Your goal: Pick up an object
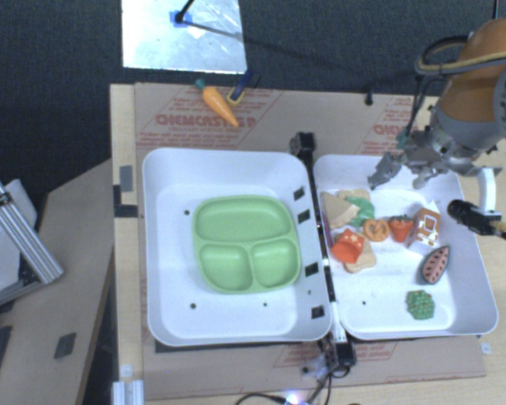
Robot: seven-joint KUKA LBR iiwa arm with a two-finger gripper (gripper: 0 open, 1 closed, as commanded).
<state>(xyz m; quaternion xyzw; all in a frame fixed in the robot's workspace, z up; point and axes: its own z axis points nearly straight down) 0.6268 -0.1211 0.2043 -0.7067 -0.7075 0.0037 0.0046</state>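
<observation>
My gripper (402,175) hangs open over the back of the right bin (472,310), with nothing between its fingers. Just in front of it and to the left lies a heap of toy food: a tan bread slice (344,209) with a green piece (361,205), an orange pretzel (374,229), a red tomato (401,227) and a red pepper (347,247). A white and orange carton (427,227) sits right of the tomato. Nearer the front lie a watermelon slice (434,265) and a green broccoli (420,304).
The left bin (164,310) holds a green divided plate (243,243). A toy carrot (219,105) lies on the cardboard behind the bins. A black divider (314,234) runs between the two bins. A foil sheet (184,24) lies at the back.
</observation>
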